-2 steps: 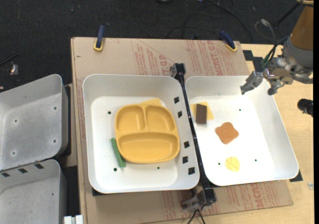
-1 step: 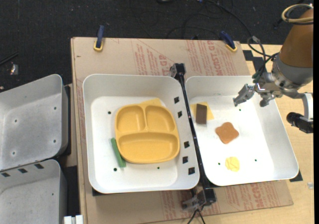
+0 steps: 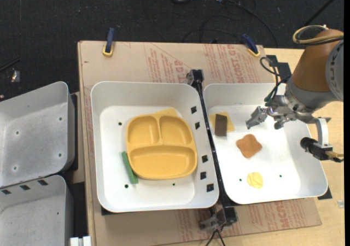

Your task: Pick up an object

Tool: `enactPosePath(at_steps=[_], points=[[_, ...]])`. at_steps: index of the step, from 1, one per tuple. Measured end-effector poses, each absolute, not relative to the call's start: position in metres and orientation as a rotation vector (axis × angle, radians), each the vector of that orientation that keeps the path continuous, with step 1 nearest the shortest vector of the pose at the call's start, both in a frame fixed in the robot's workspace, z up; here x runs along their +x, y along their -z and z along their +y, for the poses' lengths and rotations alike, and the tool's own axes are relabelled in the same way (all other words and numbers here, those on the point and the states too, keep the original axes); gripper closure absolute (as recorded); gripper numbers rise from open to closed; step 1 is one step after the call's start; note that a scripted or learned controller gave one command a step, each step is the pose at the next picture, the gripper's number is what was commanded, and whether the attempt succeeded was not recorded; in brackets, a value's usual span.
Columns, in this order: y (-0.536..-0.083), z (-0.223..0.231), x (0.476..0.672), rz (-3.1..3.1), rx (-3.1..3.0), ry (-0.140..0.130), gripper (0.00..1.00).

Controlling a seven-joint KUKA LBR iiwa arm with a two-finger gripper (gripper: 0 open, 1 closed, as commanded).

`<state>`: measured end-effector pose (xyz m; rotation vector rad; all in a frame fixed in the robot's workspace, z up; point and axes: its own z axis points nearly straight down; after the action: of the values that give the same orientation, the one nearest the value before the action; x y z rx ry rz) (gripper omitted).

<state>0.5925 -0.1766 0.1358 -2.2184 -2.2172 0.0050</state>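
Two white bins sit side by side on a cardboard sheet (image 3: pixel 164 56). Left bin (image 3: pixel 104 130) has a yellow tray (image 3: pixel 161 146) w/ a green stick (image 3: pixel 129 168) at its left edge. Right bin (image 3: pixel 295 185) has a brown block (image 3: pixel 221 124) near the middle wall, a tan piece (image 3: pixel 249 145) in the middle & a yellow bit (image 3: pixel 255 180) near the front. Lots of bare floor around them. Gripper (image 3: pixel 265 118) hangs over the back of the right bin, fingers spread, pinching nothing. Blue clamps (image 3: pixel 109 42) hold the sheet's back edge. Dark floor w/ cables behind.
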Motion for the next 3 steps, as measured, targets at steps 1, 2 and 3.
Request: enactPosePath(at_steps=[1,2,3], points=[[-0.089,-0.176,0.592,-2.219,-2.220,-0.003,0.00],[-0.103,-0.176,0.593,-2.222,-2.224,0.001,1.00],[-0.163,-0.182,0.600,-2.227,-2.224,0.004,1.00]])
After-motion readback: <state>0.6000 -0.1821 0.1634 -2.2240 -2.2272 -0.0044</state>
